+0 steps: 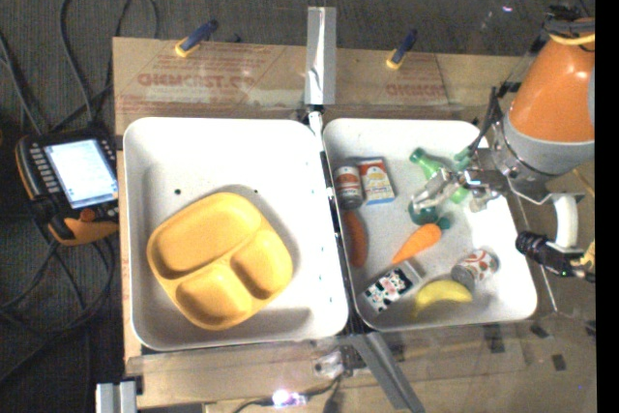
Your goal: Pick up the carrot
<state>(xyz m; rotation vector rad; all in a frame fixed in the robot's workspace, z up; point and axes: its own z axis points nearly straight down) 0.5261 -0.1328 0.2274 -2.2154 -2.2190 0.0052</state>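
Note:
The carrot [417, 244] is orange and lies at a slant in the middle of the right bin [503, 300], its thick end up and to the right. My gripper [436, 194] hangs just above and slightly beyond that thick end, reaching in from the right. It looks open, with nothing between its fingers. The carrot rests on the bin floor, apart from the gripper.
Around the carrot lie a green item [427, 160] behind the gripper, a small box [376, 180], a brown jar [348, 186], a brown sausage-like item [355, 238], a black-and-white carton [389, 288], a banana [443, 293] and a can [476, 264]. The left bin [145, 160] holds a yellow divided plate [221, 257].

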